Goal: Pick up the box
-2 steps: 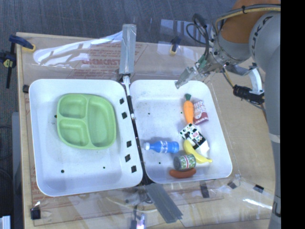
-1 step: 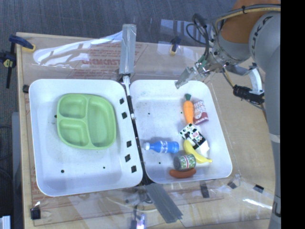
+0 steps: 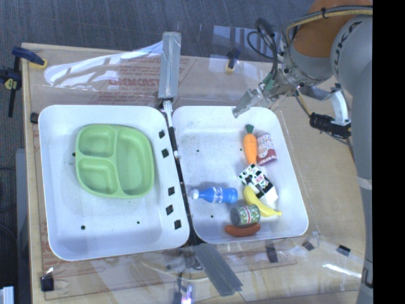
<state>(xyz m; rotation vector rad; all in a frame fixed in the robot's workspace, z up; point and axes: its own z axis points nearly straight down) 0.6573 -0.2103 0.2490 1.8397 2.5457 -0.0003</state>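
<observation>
1. Beneath everything we are seeing a tan wooden surface (image 3: pixel 209 75) that is carrying two shallow white bins side by side, with dark carpet lying beyond its far edge.
2. We are finding the left bin (image 3: pixel 50 170) holding a green divided plate (image 3: pixel 115 161), which is lying flat toward the bin's middle.
3. We are looking at the right bin (image 3: pixel 209 132), where the objects are clustering along its right side.
4. We are spotting the box (image 3: pixel 265 148), a small red-and-white carton, lying flat near the bin's right wall and touching the orange carrot (image 3: pixel 250 146) on its left.
5. Nearer the front we are seeing a black-and-white cow toy (image 3: pixel 255 178) just above a yellow banana (image 3: pixel 263 203), with a small can (image 3: pixel 245 215) and a reddish sausage (image 3: pixel 242 230) below them.
6. A blue bottle (image 3: pixel 215 195) is lying on its side, left of that cluster.
7. We are watching the arm reaching in from the right, with the jaws (image 3: pixel 245 104) hanging over the right bin's far rim, well apart from the box.
8. The fingers are looking blurred and thin from here, so we cannot tell how wide the jaws are standing; nothing seems to be sitting between them.
</observation>
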